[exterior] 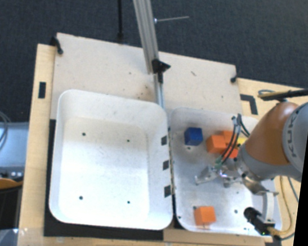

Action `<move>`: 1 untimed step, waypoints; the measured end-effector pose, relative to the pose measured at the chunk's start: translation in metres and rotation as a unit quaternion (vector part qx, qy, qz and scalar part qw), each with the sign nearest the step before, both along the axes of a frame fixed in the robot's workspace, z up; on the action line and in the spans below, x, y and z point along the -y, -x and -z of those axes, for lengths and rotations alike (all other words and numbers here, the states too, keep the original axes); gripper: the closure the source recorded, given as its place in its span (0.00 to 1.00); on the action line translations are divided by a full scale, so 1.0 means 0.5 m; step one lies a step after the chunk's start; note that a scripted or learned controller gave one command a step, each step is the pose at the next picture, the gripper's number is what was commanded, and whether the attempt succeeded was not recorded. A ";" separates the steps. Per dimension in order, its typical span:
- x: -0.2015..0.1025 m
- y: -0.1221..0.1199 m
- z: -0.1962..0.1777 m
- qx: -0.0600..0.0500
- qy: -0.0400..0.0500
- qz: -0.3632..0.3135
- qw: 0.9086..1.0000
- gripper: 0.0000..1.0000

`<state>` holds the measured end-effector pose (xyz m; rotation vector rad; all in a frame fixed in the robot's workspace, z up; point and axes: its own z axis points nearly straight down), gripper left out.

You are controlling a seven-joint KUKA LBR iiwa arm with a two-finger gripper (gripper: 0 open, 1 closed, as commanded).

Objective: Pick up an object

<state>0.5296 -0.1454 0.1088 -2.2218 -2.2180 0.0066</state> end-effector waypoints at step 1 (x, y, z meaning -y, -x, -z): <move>0.004 -0.002 0.022 0.003 0.001 0.000 1.000 0.00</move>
